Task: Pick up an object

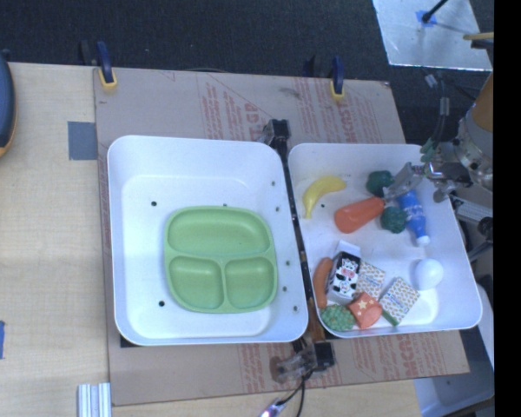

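1. Two shallow white bins sit side by side on a brown board in the middle of the frame: the left bin [130, 233] and the right bin [464, 311].
2. A pale green divided plate [219, 257] lies flat at the centre of the left bin, with one long compartment above and two smaller ones below.
3. The gripper [424, 172] is at the upper right of the frame, over the top right corner of the right bin; whether its jaws stand wide or narrow cannot be told, and nothing can be seen held between them.
4. Just below the gripper a blue bottle with a white cap [414, 216] lies tilted, cap toward the lower right.
5. To the left of the bottle are a dark green piece [379, 182], an orange carrot [359, 215] and a second dark green piece [393, 220] touching the carrot's right end.
6. A yellow banana [321, 192] lies at the bin's upper left, near the dividing wall.
7. A white ball [428, 273] rests at the right of the bin, below the bottle.
8. Along the lower part of the bin a cluster crowds together: a black-and-white carton [344, 276], patterned packets [398, 300], an orange star-marked piece [365, 310] and a green item [336, 318].
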Available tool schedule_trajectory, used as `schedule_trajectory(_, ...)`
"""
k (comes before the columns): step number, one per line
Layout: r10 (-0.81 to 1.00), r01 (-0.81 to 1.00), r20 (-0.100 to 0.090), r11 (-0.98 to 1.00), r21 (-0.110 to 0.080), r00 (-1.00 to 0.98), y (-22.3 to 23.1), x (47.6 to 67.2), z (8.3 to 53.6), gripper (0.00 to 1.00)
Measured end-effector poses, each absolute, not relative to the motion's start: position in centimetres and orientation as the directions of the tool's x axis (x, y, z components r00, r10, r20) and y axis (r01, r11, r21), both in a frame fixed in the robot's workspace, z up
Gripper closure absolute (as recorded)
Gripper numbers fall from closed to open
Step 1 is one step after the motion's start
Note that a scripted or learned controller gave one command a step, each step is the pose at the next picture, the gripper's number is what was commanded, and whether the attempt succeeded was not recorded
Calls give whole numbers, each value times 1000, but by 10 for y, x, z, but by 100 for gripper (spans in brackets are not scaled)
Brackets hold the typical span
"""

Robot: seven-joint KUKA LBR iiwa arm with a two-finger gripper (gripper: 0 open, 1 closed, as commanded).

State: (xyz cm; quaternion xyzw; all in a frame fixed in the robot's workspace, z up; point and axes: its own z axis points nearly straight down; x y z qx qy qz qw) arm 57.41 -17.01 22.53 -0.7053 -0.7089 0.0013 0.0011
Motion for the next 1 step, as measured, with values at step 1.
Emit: schedule_trajectory(1, 1000, 1000, 2, 8, -12, -8, -158, 618, 123, 0)
